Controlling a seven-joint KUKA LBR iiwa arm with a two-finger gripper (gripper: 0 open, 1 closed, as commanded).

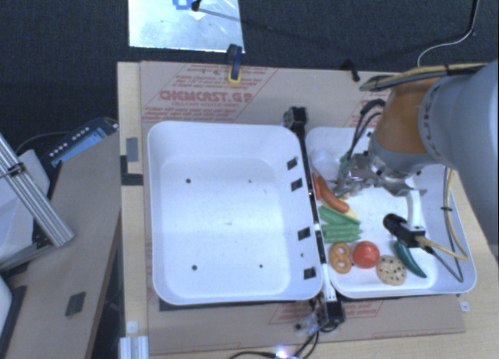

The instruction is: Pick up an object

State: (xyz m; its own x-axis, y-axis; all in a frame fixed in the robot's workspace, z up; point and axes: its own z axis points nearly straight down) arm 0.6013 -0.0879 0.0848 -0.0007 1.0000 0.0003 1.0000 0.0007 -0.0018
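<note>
The right bin (452,229) holds several toy foods. An orange carrot-like piece (328,193) lies along its left wall, with a green ridged piece (340,225) just below it and a small yellow bit (352,213) beside that. Along the front sit a pretzel (340,257), a red tomato (366,254), a speckled cookie (391,270) and a dark green pepper (410,261). My gripper (350,180) hangs low over the bin's back left part, just right of the orange piece. Nothing shows between its tips.
The left bin (164,193) stands beside the right one, with a black clipped divider (306,193) between them. Both rest on a cardboard sheet (203,92). A yellow and blue clamp (234,65) sits at the cardboard's back edge.
</note>
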